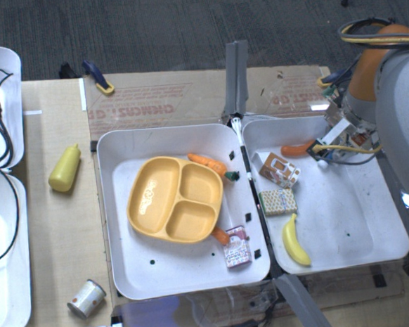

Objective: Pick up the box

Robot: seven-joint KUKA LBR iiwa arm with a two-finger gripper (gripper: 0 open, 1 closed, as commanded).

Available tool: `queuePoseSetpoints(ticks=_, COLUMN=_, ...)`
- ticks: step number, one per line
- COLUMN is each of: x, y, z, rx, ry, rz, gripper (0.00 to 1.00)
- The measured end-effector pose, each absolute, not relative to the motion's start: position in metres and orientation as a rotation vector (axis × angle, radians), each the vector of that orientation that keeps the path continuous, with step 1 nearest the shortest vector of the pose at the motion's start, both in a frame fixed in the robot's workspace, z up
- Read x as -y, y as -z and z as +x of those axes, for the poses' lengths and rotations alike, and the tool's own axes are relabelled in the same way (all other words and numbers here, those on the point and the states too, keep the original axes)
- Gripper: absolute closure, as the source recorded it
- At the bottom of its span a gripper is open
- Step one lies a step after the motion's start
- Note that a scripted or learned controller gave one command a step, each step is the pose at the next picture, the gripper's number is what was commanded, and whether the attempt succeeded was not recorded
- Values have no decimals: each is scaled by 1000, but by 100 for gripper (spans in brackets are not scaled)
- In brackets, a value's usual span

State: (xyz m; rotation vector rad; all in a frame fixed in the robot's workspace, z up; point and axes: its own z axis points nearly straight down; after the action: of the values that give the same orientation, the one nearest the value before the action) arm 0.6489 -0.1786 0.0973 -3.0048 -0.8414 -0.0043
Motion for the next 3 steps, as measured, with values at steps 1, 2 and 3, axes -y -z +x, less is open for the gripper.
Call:
queuePoseSetpoints(ticks=1, x=223, y=-194, z=639, rx=702, ry=7, rz=-3066, gripper=100)
queuePoseSetpoints(ticks=2, x=221, y=-197, z=638, rx=713, ry=-11, rz=-3059, gripper=100)
queuePoseSetpoints(ticks=3, x=217, y=-90, z=574, rx=707, ry=-8, rz=-3050, gripper=100)
